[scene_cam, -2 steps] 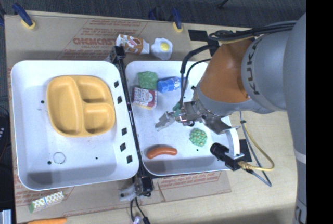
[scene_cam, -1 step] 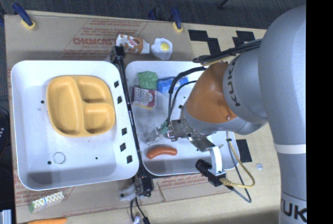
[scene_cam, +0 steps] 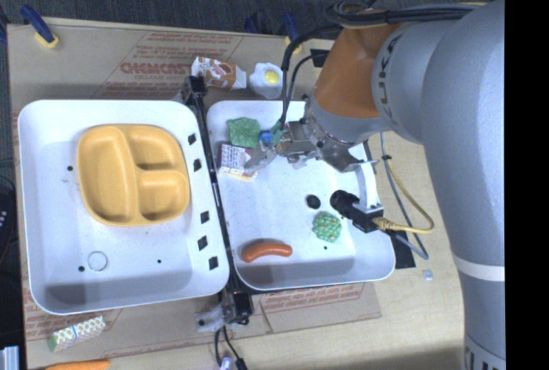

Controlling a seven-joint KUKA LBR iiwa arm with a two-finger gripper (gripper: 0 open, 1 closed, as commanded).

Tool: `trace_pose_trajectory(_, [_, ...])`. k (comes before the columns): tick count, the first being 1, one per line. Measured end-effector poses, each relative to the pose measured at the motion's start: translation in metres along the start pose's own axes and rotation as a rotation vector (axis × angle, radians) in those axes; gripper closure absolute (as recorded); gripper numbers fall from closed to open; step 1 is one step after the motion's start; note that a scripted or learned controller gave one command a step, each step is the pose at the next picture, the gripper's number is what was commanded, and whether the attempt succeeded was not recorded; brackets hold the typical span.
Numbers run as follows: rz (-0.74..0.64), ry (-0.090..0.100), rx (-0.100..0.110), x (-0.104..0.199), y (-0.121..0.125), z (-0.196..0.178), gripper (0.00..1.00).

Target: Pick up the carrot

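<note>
An orange-red, elongated carrot (scene_cam: 266, 251) lies near the front wall of the right bin (scene_cam: 369, 269), with nothing touching it. My gripper (scene_cam: 264, 152) hangs over the back left part of that bin, well behind the carrot. It is close above a small white and pink box (scene_cam: 233, 160) and beside a green leafy piece (scene_cam: 244, 131). The grey arm with its orange band (scene_cam: 356, 72) reaches in from the right and hides the bin's back right corner.
A green broccoli-like piece (scene_cam: 326, 227) and a small dark object (scene_cam: 313, 202) lie right of the carrot. The left bin (scene_cam: 51, 274) holds a yellow divided tray (scene_cam: 133, 172). A small carton (scene_cam: 214, 70) and a yellow-centred item (scene_cam: 268, 78) sit behind the bins.
</note>
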State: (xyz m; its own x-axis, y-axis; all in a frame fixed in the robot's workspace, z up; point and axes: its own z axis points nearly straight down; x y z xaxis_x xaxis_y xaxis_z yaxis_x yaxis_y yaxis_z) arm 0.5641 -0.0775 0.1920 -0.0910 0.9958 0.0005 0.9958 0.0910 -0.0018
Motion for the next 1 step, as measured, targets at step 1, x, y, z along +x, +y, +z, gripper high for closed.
trace_pose_trajectory(1, [-0.065,0.001,0.004,-0.0162,-0.0185,0.0905,0.0])
